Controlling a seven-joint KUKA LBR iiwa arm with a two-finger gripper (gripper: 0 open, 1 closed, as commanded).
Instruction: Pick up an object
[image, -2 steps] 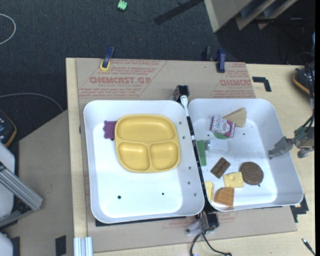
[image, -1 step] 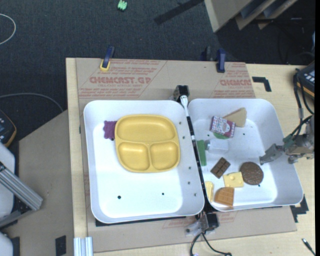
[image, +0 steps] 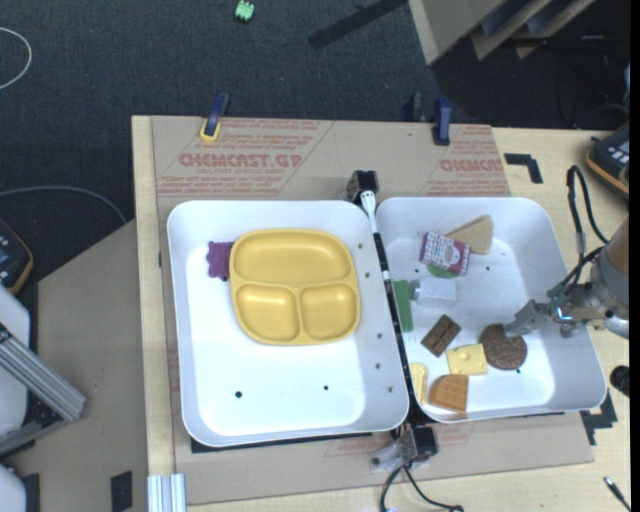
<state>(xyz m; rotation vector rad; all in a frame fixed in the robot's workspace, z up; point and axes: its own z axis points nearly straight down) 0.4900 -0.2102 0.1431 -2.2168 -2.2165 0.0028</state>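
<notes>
The gripper (image: 527, 322) is positioned over the right edge of the right bin (image: 560, 385), entering from the right side of the camera view, with its tip low and just beside a round brown cookie (image: 505, 351). Whether the tool is spread or pressed together cannot be determined from this view, and nothing is visibly pinched in it. The cookie lies directly below and slightly left of the tip, touching or nearly touching it; contact cannot be confirmed. Further left of the tool, next to the cookie, lies a yellow cheese block (image: 466, 360), with a tan waffle piece (image: 449, 393) just in front of it toward the near rim. A dark brown chocolate piece (image: 440, 335) rests left of the cheese block. Well left of the tool, against the dividing wall, is a green stick (image: 403, 305), with a clear wrapper (image: 436, 291) beside it. Up and left of the tool are a purple-and-white packet (image: 445, 253) and a tan wedge (image: 475, 234), which touch each other near the far wall. The left bin (image: 200, 380), well apart from the tool, holds a yellow divided plate (image: 295, 285) with a purple item (image: 219, 259) protruding from under its left edge. Both bins sit on a cardboard sheet (image: 300, 155).
</notes>
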